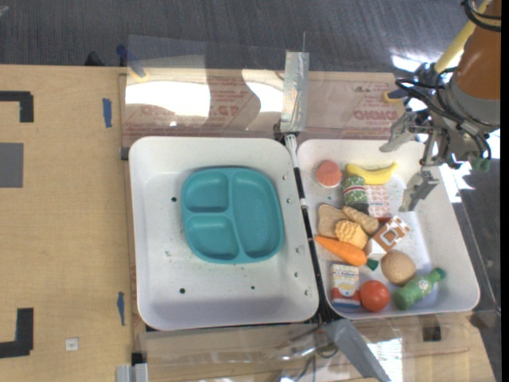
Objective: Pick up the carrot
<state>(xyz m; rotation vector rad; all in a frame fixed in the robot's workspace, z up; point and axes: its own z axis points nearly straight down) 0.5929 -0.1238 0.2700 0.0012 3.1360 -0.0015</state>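
Note:
The orange carrot point(342, 250) lies slanted in the right bin point(464, 269), near its left wall and among toy foods. My gripper point(407, 165) hovers over the bin's upper right part, up and to the right of the carrot and well apart from it. It is open, with one finger pointing left and the other pointing down, and nothing between them.
Around the carrot are a cookie point(351, 231), bread slices point(329, 216), a small carton point(343, 282), a red tomato point(374, 294) and a brown potato point(398, 267). A banana point(371, 172) and a green can point(355, 190) lie below the gripper. The left bin point(151, 277) holds a teal divided plate point(233, 213).

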